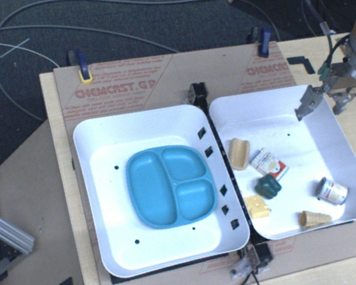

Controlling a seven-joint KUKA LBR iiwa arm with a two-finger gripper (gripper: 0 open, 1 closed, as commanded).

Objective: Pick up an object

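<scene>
The right bin (pixel 339 138) holds several small objects. A tan bread-shaped piece (pixel 238 153) lies by its left wall. Near it are a red and white box (pixel 268 164), a dark green lump (pixel 268 187) and a yellow cheese-like block (pixel 258 207). A small silver can (pixel 332 191) and a tan wedge (pixel 316 218) sit toward the front right. My gripper (pixel 325 104) hovers over the bin's far right corner, open, with nothing between its fingers, well apart from all the objects.
A blue divided plate (pixel 171 185) lies in the middle of the left bin (pixel 97 186). Black clips run along the seam between the bins. Clamps (pixel 84 66) hold the cardboard sheet at the back. Cables trail over the dark floor.
</scene>
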